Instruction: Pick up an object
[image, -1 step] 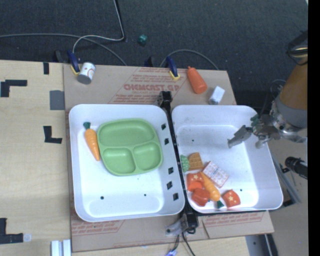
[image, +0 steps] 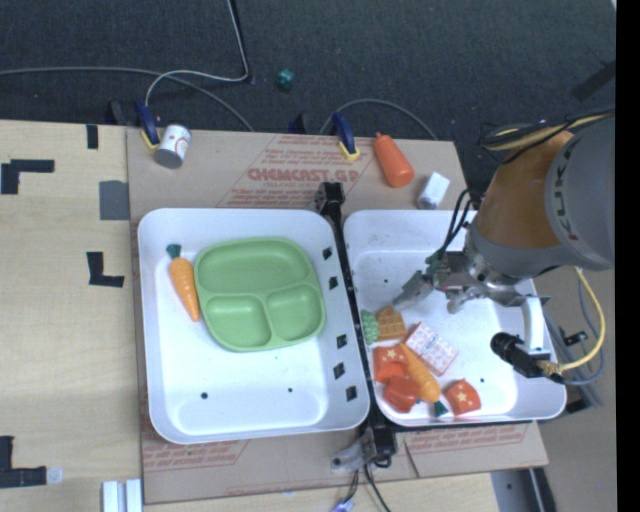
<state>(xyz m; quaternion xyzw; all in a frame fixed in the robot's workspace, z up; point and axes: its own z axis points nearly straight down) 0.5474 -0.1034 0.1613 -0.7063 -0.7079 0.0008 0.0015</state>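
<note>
Cardboard covers the bench under two white bins; the right bin (image: 520, 405) holds a heap of toy food (image: 420, 365) at its 7 o'clock corner: orange, red and a pink-checked piece, small and jumbled. At 12 o'clock from the heap, the gripper (image: 428, 287) hovers with fingers spread apart, gripping nothing. The pieces touch and overlap, so I judge a descent could land on a seam and push them aside, or close on a sloped edge that slips free
</note>
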